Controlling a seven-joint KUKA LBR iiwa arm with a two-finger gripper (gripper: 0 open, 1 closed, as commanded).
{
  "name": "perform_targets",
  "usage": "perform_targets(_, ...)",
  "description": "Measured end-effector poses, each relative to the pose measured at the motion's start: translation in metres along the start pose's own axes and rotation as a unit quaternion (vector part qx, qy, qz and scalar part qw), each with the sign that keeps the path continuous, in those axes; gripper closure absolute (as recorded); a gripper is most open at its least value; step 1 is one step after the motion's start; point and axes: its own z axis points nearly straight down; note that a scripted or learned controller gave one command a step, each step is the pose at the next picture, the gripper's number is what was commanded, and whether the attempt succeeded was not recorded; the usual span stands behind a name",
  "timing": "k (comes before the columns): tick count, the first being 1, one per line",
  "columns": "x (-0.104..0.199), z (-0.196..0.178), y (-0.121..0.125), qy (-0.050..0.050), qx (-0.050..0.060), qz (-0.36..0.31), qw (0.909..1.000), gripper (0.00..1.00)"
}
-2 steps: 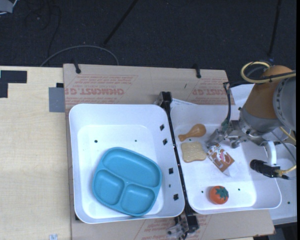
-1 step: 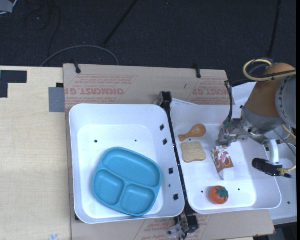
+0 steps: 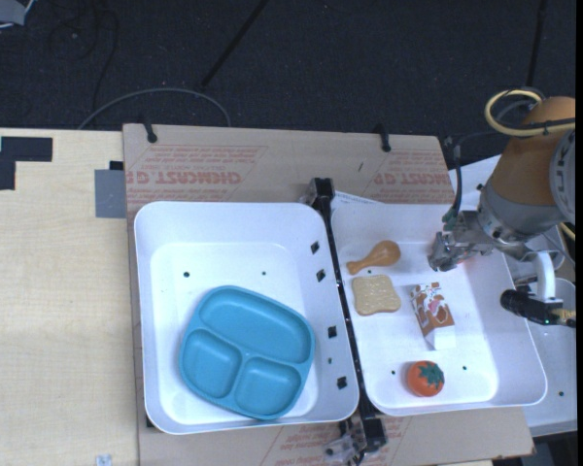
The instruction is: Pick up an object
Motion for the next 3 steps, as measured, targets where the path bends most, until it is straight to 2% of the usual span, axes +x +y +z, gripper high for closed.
perform_targets(2, -0.009, -0.093, 0.007, 0.0, 0.0, 0.0, 1.0, 1.0)
perform_targets(3, 0.048, -0.086, -0.009, 0.001, 0.004, -0.001, 1.0, 1.0)
